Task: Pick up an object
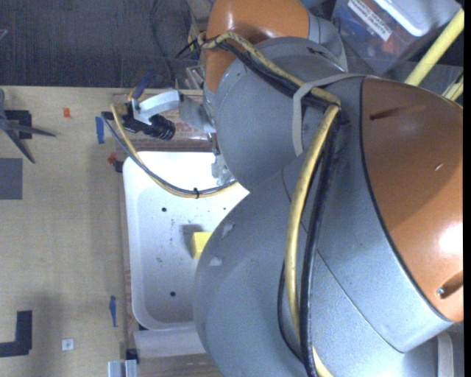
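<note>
Pale wooden bench [59,235] runs down the left, bearing a dark square patch [10,179], a black L-shaped mark [22,335] and short strips of blue tape [100,130]. Beside it lies one white bin [143,221], its floor flecked with a few dark specks. The grey arm [294,243] looms over the bin from the right and covers most of it. A broad orange shell [419,191] sits on its near joint, with another orange section [250,22] at the top. A yellow-and-black cable [309,184] runs along the arm and loops over the bin's upper end, near a white fitting [158,101] with a black plug [160,129].

The yellow object [199,241] rests on the bin floor, just at the edge of the arm's outline and partly covered by it. A small grey metal part [219,169] pokes out beneath the arm above the bin. Whether the gripper stands apart, together or clamped on anything cannot be told, and nothing is seen touching the yellow object.
</note>
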`<action>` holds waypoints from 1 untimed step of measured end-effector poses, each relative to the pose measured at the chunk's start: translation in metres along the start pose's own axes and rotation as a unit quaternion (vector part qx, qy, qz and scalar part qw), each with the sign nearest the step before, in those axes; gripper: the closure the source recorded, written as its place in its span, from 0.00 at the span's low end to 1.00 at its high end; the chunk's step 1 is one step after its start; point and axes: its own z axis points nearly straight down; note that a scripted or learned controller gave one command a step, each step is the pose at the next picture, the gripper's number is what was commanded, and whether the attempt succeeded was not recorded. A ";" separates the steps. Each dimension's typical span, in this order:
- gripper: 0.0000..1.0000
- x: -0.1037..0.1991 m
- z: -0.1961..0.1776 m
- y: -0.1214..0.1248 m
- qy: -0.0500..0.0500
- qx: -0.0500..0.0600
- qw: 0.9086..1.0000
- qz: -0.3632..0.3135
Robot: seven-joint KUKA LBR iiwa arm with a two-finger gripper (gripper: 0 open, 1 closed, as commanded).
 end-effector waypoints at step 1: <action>1.00 -0.020 0.096 0.117 -0.004 0.001 1.000 0.004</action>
